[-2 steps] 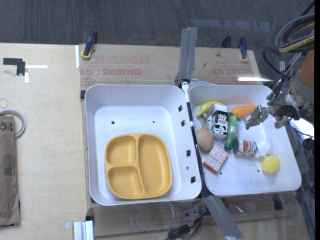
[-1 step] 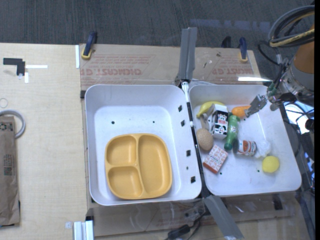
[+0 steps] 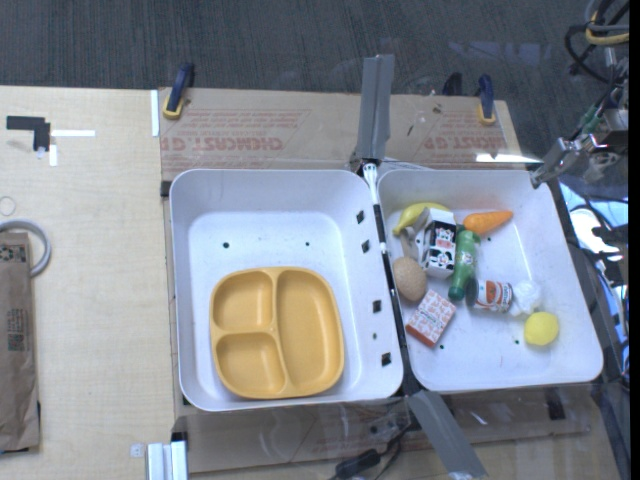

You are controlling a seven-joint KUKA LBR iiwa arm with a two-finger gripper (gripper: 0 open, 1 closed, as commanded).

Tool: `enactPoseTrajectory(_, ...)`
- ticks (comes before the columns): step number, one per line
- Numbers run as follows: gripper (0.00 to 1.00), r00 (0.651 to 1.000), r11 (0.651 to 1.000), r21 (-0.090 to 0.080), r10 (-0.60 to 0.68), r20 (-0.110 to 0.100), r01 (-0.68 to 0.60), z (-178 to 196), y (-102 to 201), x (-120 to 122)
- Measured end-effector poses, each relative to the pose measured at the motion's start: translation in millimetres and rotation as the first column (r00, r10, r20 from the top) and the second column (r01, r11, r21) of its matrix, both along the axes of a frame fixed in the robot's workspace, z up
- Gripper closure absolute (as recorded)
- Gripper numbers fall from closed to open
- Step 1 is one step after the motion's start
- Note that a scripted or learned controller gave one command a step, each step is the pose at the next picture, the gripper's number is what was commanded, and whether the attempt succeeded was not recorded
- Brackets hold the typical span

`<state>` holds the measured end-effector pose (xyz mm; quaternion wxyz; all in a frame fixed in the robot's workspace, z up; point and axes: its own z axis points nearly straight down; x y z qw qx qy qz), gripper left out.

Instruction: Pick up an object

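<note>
The right bin [image 3: 560, 363] holds several small objects. A yellow banana [image 3: 421, 214] and an orange carrot [image 3: 487, 222] lie near its far wall. Below them are a black-and-white carton [image 3: 440, 247], a green bottle [image 3: 463, 266], a brown egg-shaped thing [image 3: 409, 278], a red-and-white box [image 3: 432, 318], a small red-labelled bottle [image 3: 494, 294] and a yellow ball [image 3: 541, 329]. My gripper [image 3: 572, 155] pokes in as a grey metal end at the right edge, over the bin's far right corner. It is apart from all the objects.
The left bin [image 3: 195, 268] holds a yellow divided plate [image 3: 277, 330]. A grey divider bar [image 3: 376, 108] runs between the bins at the back. Cables [image 3: 605, 28] hang at the top right. A brown paper bag [image 3: 17, 338] lies on the bench at far left.
</note>
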<state>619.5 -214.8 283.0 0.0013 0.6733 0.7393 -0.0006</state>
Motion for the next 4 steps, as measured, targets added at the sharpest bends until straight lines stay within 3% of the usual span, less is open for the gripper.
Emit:
enactPoseTrajectory(1,0.00,0.997,0.997,0.001,-0.076,-0.003,0.076,-142,52,39)
enactPoseTrajectory(2,0.00,0.975,0.975,0.001,0.223,0.001,-0.223,-190,85,40)
enactPoseTrajectory(3,0.00,0.991,0.991,0.001,0.131,0.000,-0.131,-91,136,40)
enactPoseTrajectory(4,0.00,0.975,0.975,0.001,0.221,-0.002,-0.221,-133,65,1)
